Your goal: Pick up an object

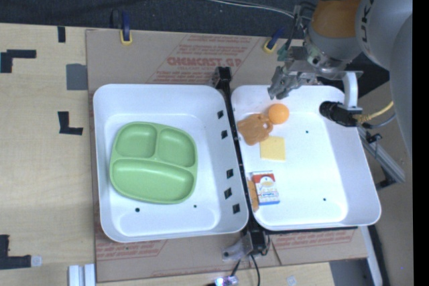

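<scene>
In the right bin (pixel 335 171) lie an orange ball (pixel 279 113), a brown pastry-like piece (pixel 253 128) touching the ball's left side, a pale yellow square slice (pixel 273 149) and a small red, white and blue box (pixel 266 188) near the front left. My gripper (pixel 283 86) hangs over the bin's back left part, just above and behind the orange ball. Its dark fingers point down and nothing shows between them.
The left bin (pixel 107 110) holds a green divided plate (pixel 154 162). A black divider (pixel 231 144) runs between the two bins. Both bins sit on a cardboard sheet (pixel 194 57). The arm's grey and orange body (pixel 355 3) rises at the upper right.
</scene>
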Robot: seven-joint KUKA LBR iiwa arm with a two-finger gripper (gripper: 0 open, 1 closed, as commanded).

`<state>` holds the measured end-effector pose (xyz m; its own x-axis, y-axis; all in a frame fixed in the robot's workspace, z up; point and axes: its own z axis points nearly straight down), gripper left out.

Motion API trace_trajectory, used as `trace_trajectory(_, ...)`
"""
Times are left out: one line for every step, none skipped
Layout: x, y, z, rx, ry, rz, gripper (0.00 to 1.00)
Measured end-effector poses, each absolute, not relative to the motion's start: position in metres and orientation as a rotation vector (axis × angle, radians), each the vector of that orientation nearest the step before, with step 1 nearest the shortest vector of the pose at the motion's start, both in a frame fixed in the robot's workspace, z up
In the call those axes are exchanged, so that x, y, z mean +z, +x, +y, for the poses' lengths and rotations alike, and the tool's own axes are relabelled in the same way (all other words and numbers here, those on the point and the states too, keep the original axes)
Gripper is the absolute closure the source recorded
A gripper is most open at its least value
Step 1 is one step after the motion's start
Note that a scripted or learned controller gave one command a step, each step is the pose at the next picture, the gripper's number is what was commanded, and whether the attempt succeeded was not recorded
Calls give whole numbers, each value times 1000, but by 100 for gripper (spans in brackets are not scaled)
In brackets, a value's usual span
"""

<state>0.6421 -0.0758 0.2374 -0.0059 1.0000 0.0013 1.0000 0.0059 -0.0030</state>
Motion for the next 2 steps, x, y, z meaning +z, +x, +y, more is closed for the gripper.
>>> trace_trajectory(227,624,-17,2,-2211,-2225,100)
trace_trajectory(216,602,38,4,-2211,-2225,100)
